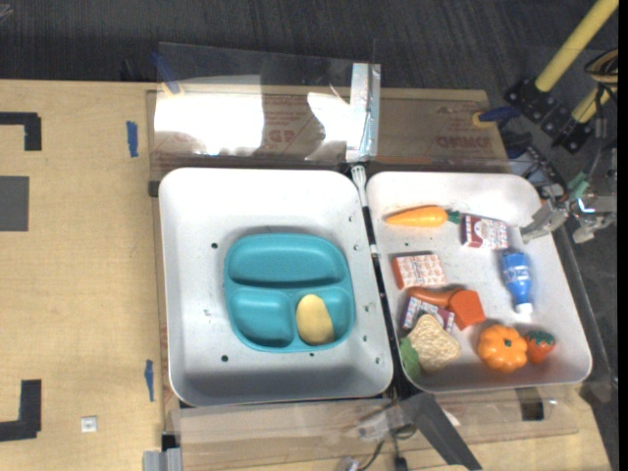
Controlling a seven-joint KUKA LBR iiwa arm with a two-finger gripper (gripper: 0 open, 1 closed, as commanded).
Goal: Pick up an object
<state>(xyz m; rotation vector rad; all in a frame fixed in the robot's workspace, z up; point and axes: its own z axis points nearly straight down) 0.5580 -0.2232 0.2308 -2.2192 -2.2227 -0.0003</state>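
Observation:
The right bin [569,292] holds several toy foods. An orange carrot [420,217] lies at the back, next to a maroon and white carton [484,232]. A blue bottle [516,278] rests near the right wall. There is also a red and white box [419,268], an orange block [464,306], a beige cracker [433,341], an orange pumpkin [501,347] and a small tomato [539,344]. My gripper [554,216] hangs at the bin's back right corner, just right of the carton and above the bottle, with nothing seen in it.
The left bin [186,263] bears a teal divided plate [287,263] with a yellow potato [314,319] in its front right section. A clear plastic sheet [265,116] stands behind the left bin. A yellow pole and cables [579,37] sit at the back right.

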